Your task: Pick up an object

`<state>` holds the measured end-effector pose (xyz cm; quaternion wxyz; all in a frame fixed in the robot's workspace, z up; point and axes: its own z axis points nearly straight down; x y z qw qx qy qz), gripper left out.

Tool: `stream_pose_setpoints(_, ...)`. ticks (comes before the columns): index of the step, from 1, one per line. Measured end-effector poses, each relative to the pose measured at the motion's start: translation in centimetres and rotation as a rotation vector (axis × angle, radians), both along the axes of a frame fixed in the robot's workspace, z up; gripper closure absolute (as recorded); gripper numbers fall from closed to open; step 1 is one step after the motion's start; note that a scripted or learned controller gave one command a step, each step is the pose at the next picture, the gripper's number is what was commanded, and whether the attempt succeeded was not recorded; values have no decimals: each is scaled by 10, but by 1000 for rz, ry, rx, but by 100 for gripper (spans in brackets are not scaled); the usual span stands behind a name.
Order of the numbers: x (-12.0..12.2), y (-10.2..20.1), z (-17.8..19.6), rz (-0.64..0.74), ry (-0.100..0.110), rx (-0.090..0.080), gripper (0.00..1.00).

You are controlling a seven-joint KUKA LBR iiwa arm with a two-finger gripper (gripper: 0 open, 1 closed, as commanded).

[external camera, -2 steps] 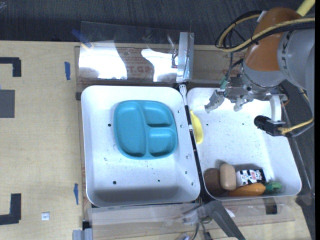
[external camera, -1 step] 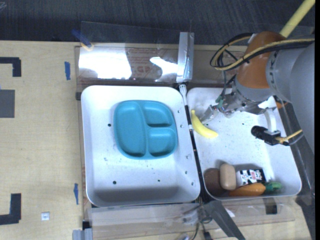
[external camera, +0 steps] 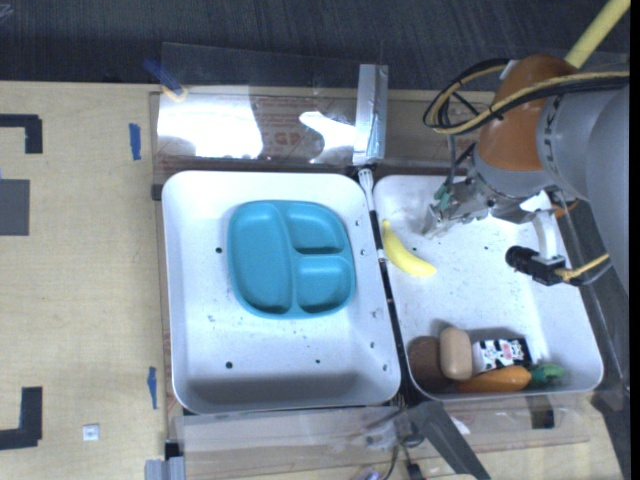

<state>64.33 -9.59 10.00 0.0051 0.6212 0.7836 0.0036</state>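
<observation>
Gripper (external camera: 447, 208) sits low over the far end of the right bin (external camera: 560, 313), below the orange band (external camera: 520, 133) of the grey arm (external camera: 590, 138); whether the jaws stand open or closed cannot be told, as the tip is small and blurred against the white floor, and no object can be seen between them. Banana (external camera: 405, 254) lies on the bin floor near the jaws, toward the camera and to their left, close along the wall shared by the two bins, apart from the tip. Well away from the jaws, at the near end of the same bin, a cluster: brown round object (external camera: 425, 360), tan bun-like object (external camera: 456, 352) touching it, black-and-white carton (external camera: 499, 351) just beside, and carrot (external camera: 505, 378) along the near wall. Left bin (external camera: 190, 298), across the dividing wall from the jaws, holds a blue divided plate (external camera: 292, 258) lying flat.
</observation>
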Motion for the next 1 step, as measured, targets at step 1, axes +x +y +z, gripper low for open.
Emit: stream_pose_setpoints(1, 0, 0, -1, 0, 2, 0, 0)
